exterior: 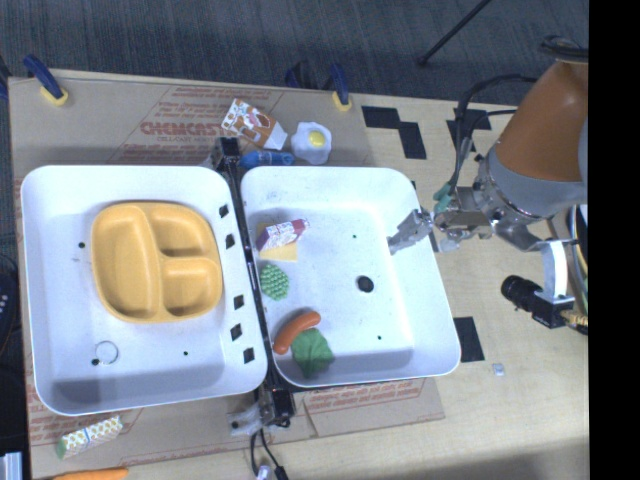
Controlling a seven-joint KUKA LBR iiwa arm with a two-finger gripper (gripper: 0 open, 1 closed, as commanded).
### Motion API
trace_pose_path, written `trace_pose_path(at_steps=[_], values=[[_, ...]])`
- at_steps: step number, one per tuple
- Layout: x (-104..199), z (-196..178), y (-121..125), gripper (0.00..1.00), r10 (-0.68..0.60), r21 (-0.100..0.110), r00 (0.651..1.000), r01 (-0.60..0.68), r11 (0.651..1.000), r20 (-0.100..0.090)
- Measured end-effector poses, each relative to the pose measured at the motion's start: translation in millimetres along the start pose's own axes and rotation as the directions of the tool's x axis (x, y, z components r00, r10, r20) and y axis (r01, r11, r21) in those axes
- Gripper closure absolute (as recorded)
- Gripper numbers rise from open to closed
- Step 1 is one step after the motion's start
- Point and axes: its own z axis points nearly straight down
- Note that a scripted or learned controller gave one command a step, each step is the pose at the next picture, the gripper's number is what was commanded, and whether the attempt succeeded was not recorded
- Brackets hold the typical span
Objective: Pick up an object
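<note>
At the right edge of the right bin (425,268), the gripper (410,231) is hanging just over the rim, its metal tip pointing leftward toward the bin's floor. Behind it the arm (535,138) is reaching in from the right, with its orange band bulking large above the grey wrist and cables trailing around the joint. Whether the pincer is released or clenched cannot be told from this slant; nothing is showing in its grasp.

Inside the right bin, 5 small things are lying along the left side, well apart from the gripper: a purple-and-white packet (281,233) at the top, a yellow wedge (280,252) touching it just below, a green bumpy piece (275,281) under that, then an orange sausage shape (297,330) lying tilted, with a green leafy lump (313,352) touching its lower end. A dark round spot (365,285) is sitting on the bin floor between those things and the gripper.

Filling much of the left bin (60,368), a yellow divided tray (157,260) is lying flat.

Outside the bins, a printed packet (246,122), a blue item (265,157) and a white-and-yellow item (312,141) are resting on the cardboard (170,118) above, and a wrapped item (90,435) is lying below the left bin.
</note>
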Motion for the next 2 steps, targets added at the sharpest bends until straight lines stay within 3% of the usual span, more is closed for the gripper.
trace_pose_path(at_steps=[1,2], values=[[20,137,31,0.00,-0.237,0.001,0.971,0.237,0.971,-0.001],[82,193,2,0.00,-0.409,0.000,0.912,0.409,0.912,-0.001]])
